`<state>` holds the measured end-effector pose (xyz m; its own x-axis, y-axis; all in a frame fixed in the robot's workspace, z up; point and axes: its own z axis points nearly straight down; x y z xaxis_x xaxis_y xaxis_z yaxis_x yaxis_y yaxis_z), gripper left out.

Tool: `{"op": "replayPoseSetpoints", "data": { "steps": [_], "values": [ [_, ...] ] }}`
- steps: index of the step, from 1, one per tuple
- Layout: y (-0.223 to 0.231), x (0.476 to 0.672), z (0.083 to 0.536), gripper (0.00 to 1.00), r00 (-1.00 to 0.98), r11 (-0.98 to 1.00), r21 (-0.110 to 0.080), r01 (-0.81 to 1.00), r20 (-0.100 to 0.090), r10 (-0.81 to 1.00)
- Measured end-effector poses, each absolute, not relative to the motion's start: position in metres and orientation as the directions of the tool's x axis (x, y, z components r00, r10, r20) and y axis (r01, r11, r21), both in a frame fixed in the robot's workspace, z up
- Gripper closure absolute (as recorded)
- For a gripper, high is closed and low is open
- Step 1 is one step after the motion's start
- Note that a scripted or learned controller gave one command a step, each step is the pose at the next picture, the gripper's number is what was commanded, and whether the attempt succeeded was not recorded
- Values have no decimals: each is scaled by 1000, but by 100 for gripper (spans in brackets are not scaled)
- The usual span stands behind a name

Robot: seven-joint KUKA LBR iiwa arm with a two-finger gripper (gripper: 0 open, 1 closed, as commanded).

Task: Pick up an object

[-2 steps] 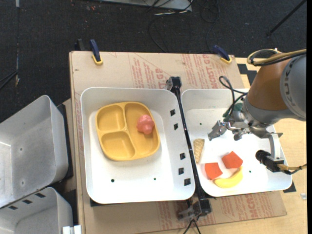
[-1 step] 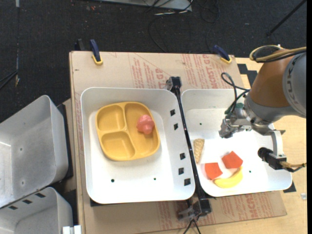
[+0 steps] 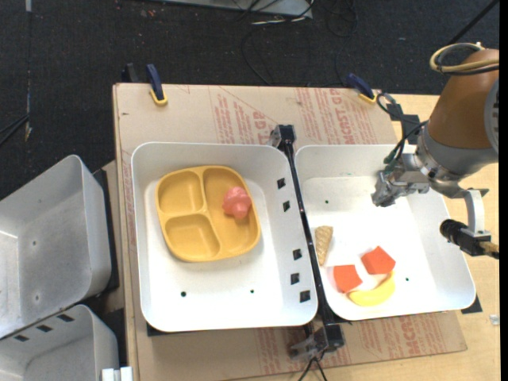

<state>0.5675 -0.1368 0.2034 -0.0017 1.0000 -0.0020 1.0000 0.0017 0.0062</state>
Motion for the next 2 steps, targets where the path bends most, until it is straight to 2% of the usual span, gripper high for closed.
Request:
{"op": "replayPoseSetpoints", "data": {
  "steps": [1,2],
  "values": [
    [-133,575,264,100,-4,4,5,1000,-2,1000],
    [-133,576,275,100,-3,3,2,1000,-1,1000]
  ]
}}
